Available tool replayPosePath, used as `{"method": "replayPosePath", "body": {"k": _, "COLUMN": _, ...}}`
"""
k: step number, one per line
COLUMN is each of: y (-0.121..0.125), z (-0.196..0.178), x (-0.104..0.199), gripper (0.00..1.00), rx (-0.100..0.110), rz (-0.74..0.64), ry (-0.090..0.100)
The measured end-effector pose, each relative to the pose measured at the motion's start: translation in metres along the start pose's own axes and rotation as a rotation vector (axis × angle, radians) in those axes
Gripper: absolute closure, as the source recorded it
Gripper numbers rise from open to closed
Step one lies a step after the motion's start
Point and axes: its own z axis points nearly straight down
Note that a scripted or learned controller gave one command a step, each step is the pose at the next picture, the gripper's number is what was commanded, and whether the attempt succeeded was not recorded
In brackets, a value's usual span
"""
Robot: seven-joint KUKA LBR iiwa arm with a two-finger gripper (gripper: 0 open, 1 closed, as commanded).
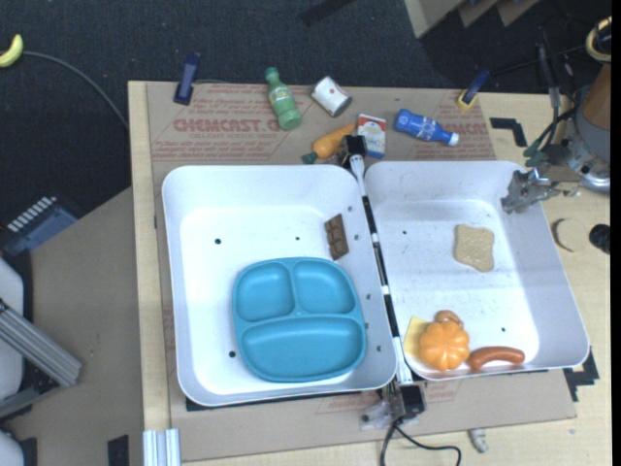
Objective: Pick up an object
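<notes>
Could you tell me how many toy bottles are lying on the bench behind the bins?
2. A green bottle lies behind the left bin, and a blue bottle lies behind the right bin. Other small items there are not bottles.

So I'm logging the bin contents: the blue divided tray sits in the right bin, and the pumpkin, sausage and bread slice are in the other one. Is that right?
Not quite. The camera view shows the blue divided tray in the left bin, not the right. The pumpkin, sausage and bread slice are indeed together in the other bin, the right one.
</notes>
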Motion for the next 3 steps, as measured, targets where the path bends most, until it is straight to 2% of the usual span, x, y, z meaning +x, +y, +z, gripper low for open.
{"method": "replayPosePath", "body": {"k": 1, "y": -0.016, "z": -0.011, "x": 0.006, "gripper": 1.00, "rx": 0.003, "rz": 0.000, "ry": 0.002}}
{"method": "replayPosePath", "body": {"k": 2, "y": -0.020, "z": -0.014, "x": 0.000, "gripper": 1.00, "rx": 0.002, "rz": 0.000, "ry": 0.002}}
{"method": "replayPosePath", "body": {"k": 3, "y": -0.005, "z": 0.000, "x": 0.029, "gripper": 1.00, "rx": 0.004, "rz": -0.001, "ry": 0.003}}
